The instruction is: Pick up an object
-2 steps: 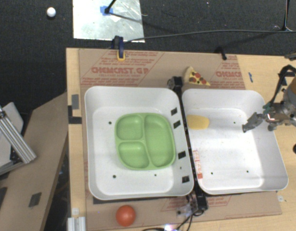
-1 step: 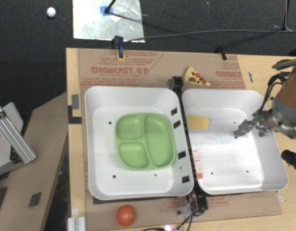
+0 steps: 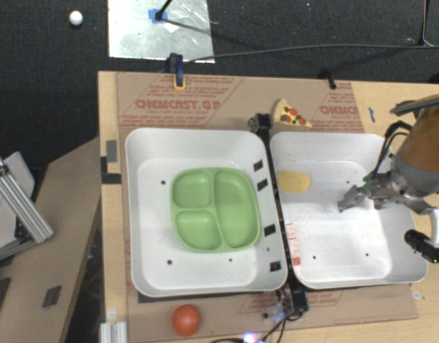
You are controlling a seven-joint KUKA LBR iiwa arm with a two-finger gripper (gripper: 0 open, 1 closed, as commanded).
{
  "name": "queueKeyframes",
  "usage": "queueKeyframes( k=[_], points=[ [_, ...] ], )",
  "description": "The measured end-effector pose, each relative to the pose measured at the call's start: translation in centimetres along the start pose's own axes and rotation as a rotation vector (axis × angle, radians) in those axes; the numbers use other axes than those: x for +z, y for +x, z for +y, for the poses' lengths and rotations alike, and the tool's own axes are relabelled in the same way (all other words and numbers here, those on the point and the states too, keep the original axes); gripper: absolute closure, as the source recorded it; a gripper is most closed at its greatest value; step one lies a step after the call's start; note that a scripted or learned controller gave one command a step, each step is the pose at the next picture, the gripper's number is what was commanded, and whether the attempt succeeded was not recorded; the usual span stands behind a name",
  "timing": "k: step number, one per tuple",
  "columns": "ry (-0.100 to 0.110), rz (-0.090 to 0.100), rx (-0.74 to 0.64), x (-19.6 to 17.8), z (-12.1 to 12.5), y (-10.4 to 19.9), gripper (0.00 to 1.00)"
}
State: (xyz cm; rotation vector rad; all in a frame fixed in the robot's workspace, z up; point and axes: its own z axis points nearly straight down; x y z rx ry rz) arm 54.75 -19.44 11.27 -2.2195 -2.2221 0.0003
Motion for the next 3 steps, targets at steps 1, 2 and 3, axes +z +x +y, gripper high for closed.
queueKeyframes(
  k=[1, 2, 3],
  points=[
    [-0.005, -0.002, 0.0, -1.3, 0.1, -0.1, 1.0],
    [-0.009, -0.003, -0.003, -7.7, 0.5, -0.3, 1.0],
    [-0.009, -0.003, -0.005, -14.2, 0.9, -0.1, 1.0]
  ],
)
